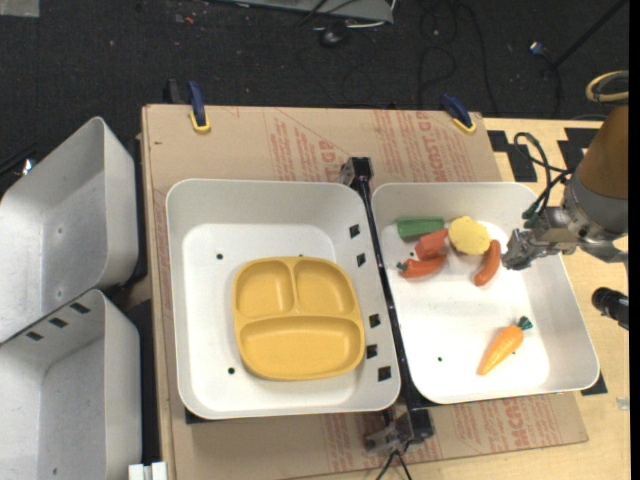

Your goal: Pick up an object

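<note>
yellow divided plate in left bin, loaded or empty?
Empty: all three compartments of the yellow plate show bare yellow. The toy food lies in the right bin.

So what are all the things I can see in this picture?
bins: two, white, side by side on the bench
tray: one, yellow with three compartments, in the left bin
green toy: one, green, at the back of the right bin
red toy: one, red-orange, just in front of the green toy
yellow toy: one, yellow and roundish, right of the green toy
sausage: one, red-orange, just in front and to the right of the yellow toy
carrot: one, orange with a green top, near the front of the right bin
clamps: two, blue and yellow, on the back edge of the board
arm: one, grey and orange, reaching in from the right
hand: one, dark, over the right bin's right side beside the sausage
</note>
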Available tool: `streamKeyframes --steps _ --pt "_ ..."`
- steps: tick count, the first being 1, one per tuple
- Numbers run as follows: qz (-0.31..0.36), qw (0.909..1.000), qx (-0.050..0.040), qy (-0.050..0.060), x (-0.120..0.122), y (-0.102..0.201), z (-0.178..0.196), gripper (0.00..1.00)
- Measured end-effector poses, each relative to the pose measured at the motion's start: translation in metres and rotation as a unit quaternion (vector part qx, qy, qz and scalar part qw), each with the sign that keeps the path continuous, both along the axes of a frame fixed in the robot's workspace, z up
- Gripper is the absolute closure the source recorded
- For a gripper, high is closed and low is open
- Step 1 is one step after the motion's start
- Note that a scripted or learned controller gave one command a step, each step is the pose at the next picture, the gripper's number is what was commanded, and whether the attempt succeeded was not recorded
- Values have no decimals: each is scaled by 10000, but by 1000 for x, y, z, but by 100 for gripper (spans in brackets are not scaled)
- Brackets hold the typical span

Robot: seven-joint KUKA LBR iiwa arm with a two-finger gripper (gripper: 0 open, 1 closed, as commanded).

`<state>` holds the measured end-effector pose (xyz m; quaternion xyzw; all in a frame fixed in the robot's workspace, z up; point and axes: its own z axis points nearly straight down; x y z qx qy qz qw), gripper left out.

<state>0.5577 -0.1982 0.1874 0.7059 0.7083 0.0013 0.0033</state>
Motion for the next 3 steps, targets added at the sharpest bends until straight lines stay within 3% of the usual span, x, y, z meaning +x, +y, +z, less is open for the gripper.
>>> streamKeyframes --steps 2,3 --pt "2 10000 -2 -4 5 4 98 100" --pt "18 10000 23 44 -4 54 78 100"
